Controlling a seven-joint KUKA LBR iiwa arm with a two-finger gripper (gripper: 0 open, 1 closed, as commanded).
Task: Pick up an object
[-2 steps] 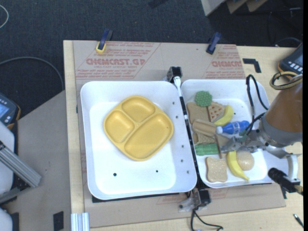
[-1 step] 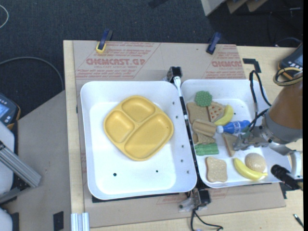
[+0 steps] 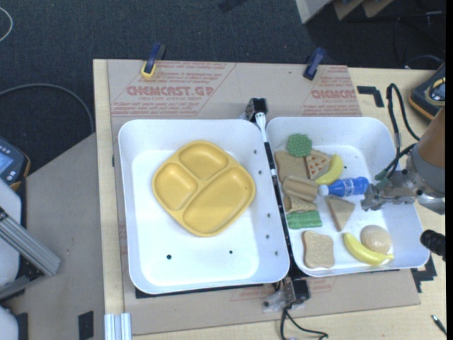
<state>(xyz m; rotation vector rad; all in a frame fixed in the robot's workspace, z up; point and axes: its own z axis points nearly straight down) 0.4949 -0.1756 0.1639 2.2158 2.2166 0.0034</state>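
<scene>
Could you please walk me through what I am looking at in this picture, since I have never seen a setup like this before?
This is one picture from a camera fixed above a bench, looking down at a slant. On the bench sit two shallow white bins side by side. The left bin holds a yellow divided plate. The right bin holds a pile of toy food: a green round piece, a blue bottle, a banana, a slice of toast, a green block and some tan pieces.

The grey machine at the right edge is a robot arm. Its tool, the part that grasps, is low over the right bin, just right of the bottle. I see nothing held in it; its job is to pick up one object.
</scene>
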